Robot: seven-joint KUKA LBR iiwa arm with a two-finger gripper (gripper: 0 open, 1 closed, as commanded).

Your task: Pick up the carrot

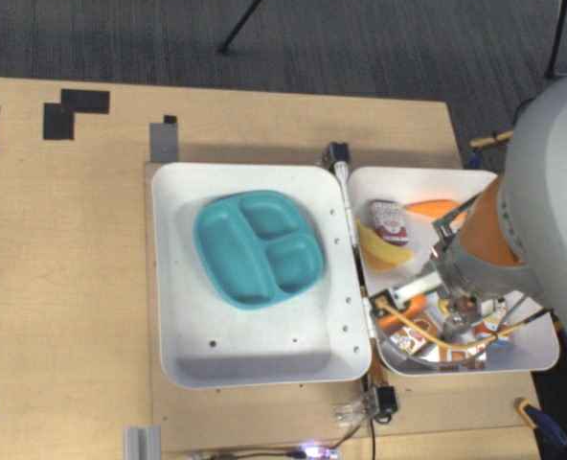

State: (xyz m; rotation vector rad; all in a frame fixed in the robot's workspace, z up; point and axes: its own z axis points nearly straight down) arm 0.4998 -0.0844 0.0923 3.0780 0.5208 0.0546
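Observation:
The carrot [429, 206] is an orange wedge lying at the back of the right bin [537, 353], partly covered by the arm. The grey arm with its orange band [489, 238] reaches in from the right over this bin. Its gripper [443, 322] hangs low over the bin's front half, in front of the carrot and apart from it, amid cables and small clutter. I see nothing of the carrot at the gripper.
A yellow banana [384, 247] and a small purple-and-white cup [389, 218] lie at the right bin's left side. A small orange piece [408, 303] sits beside the gripper. The left bin [183, 353] holds a teal divided plate [258, 247].

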